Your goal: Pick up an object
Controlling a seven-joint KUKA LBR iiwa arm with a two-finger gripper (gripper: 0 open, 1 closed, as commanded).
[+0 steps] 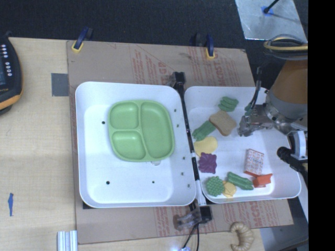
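Arm: the grey arm with an orange band (291, 88) comes in from 3 o'clock.
Fingers: the metal gripper (247, 127) hangs over the right white bin (285, 192); I cannot tell if the fingers are open or closed.
Toys: the tan bread slice toy (223, 122) lies just at 9 o'clock of the gripper, not held.
Left bin: the left white bin (91, 187) holds a green plastic plate with three parts (141, 130).

Arm (291, 90) cut off at picture's right edge. Claw (248, 124) small and dark, finger gap unreadable. Black device (9, 69) at counter's left edge half cropped. Tan curled thing (242, 235) clipped by bottom edge.
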